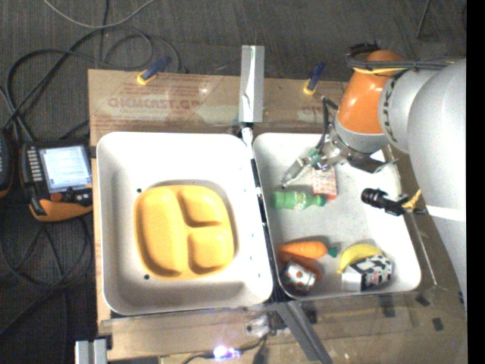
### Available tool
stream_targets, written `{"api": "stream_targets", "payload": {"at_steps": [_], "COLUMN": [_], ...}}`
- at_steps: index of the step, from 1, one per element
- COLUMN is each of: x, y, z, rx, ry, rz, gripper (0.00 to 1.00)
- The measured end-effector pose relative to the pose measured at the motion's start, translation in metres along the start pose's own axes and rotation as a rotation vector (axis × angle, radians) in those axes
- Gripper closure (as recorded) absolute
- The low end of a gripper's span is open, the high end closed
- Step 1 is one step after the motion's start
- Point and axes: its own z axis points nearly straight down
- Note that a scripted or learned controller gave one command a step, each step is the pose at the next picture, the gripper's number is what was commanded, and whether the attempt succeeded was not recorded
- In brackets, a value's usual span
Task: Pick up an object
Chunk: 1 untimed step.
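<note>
Bottle (298, 199), green, lies on its side in the right bin (394, 226), just below my tool (317, 160). Light, slick plastic; I'd grip its middle. Tool's state: can't tell.

To my left the left bin (114, 158) held a yellow divided tray (186, 228). Beyond the bench, a small screen device (59, 167) sat on the dark carpet among loose cables (83, 36). Two blue-and-yellow clamps (151, 70) gripped the board's far edge.
</note>
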Motion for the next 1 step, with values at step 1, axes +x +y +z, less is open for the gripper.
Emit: {"api": "stream_targets", "payload": {"at_steps": [1], "x": [-0.0454], "y": [-0.0709], "z": [0.0006], "rx": [0.002], "ry": [0.002], "rz": [-0.075], "gripper": [0.0]}}
